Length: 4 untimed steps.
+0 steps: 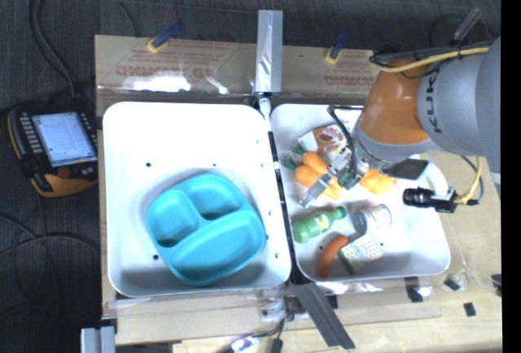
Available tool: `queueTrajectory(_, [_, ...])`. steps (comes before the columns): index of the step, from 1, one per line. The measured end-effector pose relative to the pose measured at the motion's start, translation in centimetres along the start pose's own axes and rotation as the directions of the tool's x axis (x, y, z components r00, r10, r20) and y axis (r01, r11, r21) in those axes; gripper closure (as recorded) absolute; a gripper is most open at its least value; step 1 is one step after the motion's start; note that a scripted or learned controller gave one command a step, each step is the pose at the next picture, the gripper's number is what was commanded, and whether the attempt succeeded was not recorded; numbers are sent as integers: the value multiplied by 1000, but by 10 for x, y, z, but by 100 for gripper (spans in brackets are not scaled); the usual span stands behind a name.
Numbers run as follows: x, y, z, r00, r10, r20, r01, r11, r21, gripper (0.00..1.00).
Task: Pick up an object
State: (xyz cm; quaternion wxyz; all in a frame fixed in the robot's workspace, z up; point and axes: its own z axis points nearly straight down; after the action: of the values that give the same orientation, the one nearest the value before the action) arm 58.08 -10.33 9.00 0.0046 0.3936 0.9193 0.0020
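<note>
The right bin [435,250] holds a pile of small toys. Orange carrot-like pieces [306,168] lie at its left side, with a yellow piece [377,181] further right. A green bottle [317,224] lies on its side below them. An orange sausage [328,254] and a green-and-white patterned item [363,251] sit near the front wall. A small can [372,218] and a printed packet [329,137] are also there. My gripper [330,179] is low over the orange pieces, just above the green bottle. Nothing is visibly lifted.
A blue sectioned plate [207,226] lies in the left bin [130,132]. The arm's grey and orange body [407,103] covers the back right of the right bin. A black cable connector [423,197] hangs over that bin's right side.
</note>
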Motion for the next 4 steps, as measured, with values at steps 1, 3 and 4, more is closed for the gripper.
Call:
queueTrajectory(1, [-5, 27, -94, 980, -201, -6, 201, 980, 5, 0])
queueTrajectory(3, [-7, 11, -38, 882, -472, -8, 472, 882, 3, 0])
queueTrajectory(4, [-6, 13, -47, 881, -472, -7, 472, 881, -2, 100])
